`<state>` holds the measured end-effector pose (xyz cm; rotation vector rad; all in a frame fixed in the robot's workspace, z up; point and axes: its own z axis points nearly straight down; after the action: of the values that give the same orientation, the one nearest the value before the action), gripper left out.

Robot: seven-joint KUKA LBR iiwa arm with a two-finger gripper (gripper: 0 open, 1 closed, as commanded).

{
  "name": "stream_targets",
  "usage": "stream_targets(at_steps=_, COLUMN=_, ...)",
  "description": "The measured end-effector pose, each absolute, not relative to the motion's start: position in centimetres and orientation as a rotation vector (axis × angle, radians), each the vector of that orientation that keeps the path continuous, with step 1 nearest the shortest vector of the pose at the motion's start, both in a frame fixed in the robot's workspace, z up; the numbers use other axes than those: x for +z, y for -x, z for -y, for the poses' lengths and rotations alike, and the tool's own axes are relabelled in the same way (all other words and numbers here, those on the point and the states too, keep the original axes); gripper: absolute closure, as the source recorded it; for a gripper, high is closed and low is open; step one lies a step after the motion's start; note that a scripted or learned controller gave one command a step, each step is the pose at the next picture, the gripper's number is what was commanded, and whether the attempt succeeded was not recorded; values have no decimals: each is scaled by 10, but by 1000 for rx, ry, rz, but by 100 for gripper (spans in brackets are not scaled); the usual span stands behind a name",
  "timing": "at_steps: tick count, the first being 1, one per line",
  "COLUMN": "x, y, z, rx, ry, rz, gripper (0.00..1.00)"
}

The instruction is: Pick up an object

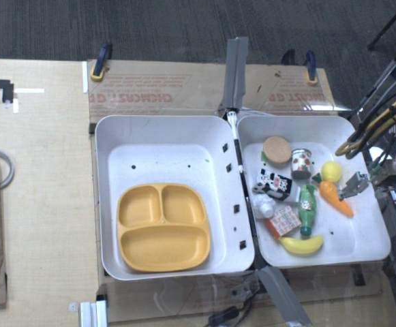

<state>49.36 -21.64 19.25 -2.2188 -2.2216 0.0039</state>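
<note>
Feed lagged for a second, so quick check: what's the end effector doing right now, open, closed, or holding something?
End effector: cannot be told whether open or closed; it sits at the right bin's right side beside the carrot, with nothing visibly held.

arm: at right edge | gripper [355,182]: low, pointing left

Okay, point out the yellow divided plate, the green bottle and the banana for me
Yellow divided plastic plate [163,254], camera view, on the bare floor of its wide front compartment.
Green plastic bottle [307,210], camera view, on the middle of its body.
Yellow banana [302,244], camera view, on the middle of its curve.
</note>
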Motion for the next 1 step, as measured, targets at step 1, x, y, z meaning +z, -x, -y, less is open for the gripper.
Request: stream_targets(at_steps=1, x=104, y=-546, z=220, rx=-1, ry=1834, rz=2548, gripper=0)
